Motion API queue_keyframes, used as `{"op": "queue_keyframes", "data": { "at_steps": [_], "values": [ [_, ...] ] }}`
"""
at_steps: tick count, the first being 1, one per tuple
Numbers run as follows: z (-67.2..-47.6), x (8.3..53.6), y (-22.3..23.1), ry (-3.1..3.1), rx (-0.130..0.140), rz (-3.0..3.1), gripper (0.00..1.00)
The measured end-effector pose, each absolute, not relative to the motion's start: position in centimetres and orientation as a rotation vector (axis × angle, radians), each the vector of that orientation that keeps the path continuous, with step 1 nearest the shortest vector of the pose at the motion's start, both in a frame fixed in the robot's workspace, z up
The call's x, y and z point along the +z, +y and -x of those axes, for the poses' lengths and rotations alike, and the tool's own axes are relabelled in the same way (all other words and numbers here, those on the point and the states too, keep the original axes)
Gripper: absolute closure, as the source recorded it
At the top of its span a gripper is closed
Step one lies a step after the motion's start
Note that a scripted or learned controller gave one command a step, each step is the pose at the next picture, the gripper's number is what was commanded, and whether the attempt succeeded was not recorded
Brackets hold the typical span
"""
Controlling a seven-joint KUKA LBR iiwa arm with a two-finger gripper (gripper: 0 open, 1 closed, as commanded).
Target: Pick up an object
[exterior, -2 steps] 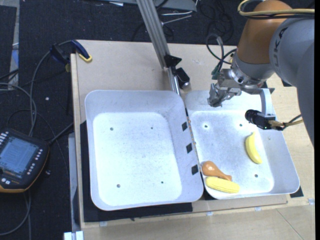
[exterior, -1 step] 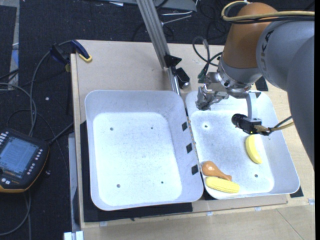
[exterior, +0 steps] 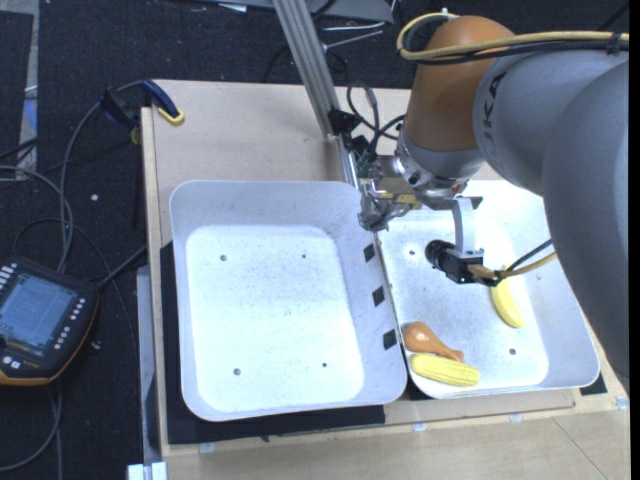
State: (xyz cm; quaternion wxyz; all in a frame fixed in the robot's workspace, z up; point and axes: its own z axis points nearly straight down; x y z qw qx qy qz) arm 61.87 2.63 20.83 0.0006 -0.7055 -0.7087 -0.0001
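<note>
My gripper (exterior: 377,208) hangs over the far left corner of the right bin (exterior: 560,368), close to the ridge between the two bins. A yellow banana (exterior: 508,304) lies toward the right side of that bin, well right of the gripper. Near the bin's front left corner rest an orange drumstick-shaped toy (exterior: 430,338) and, touching it just in front, a yellow corn cob (exterior: 445,371). Nothing shows between the gripper and the bin floor. The arm's grey bulk covers the bin's far right part.
The left bin (exterior: 200,208) sits beside the right one, the rims meeting at a ridge with black clips (exterior: 380,296). A slanted metal rail (exterior: 310,58) stands behind the bins. A pendant (exterior: 35,318) lies left of the bench.
</note>
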Motion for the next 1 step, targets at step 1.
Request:
{"op": "queue_keyframes", "data": {
  "at_steps": [1],
  "values": [
    [-59.43, 21.96, 6.76, -2.224, 0.0, 2.218, 1.0]
  ]
}}
